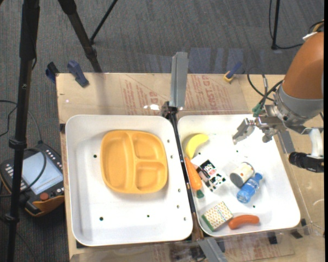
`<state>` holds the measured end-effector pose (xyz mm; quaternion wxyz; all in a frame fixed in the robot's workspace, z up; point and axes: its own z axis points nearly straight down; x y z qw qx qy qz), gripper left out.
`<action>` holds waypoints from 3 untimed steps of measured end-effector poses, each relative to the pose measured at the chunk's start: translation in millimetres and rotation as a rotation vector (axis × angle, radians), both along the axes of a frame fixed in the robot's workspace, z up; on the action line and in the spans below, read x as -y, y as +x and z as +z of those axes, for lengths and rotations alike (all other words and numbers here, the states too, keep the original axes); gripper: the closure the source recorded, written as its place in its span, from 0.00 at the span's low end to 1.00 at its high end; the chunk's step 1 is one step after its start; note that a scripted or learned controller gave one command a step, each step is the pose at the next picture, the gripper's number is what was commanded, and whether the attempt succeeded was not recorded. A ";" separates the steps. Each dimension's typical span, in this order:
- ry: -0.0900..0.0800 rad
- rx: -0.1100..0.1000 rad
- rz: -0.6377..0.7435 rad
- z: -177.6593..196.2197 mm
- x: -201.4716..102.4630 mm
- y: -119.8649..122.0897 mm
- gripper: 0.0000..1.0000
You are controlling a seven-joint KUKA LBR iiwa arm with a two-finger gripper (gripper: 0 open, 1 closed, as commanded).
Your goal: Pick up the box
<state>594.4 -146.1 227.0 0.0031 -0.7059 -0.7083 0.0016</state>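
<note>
Two boxes lie in the right bin [284, 201]. A small black-and-white box with a cow print [211, 175] sits near the bin's middle left. A flat tan and green box [217, 215] lies at the front edge. My gripper [254, 133] hovers over the bin's back right part, above and to the right of both boxes. Its two fingers are spread apart, open, with nothing between them. The arm's orange band [309, 64] shows at the far right.
A banana [195, 143], a carrot [194, 178], a grey can [241, 173], a blue bottle [249, 188] and an orange sausage-shaped toy [243, 221] share the right bin. A yellow divided plate [135, 161] lies in the left bin [82, 212]. A metal post [179, 81] stands behind the bins.
</note>
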 end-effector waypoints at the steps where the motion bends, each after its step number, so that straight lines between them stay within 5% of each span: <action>1: -0.001 0.000 -0.172 -106.7 61.0 -1.7 0.00; 2: 0.001 -0.001 -0.114 -143.5 46.6 -105.4 0.00; 3: 0.004 -0.005 -0.119 -137.0 47.1 -105.3 1.00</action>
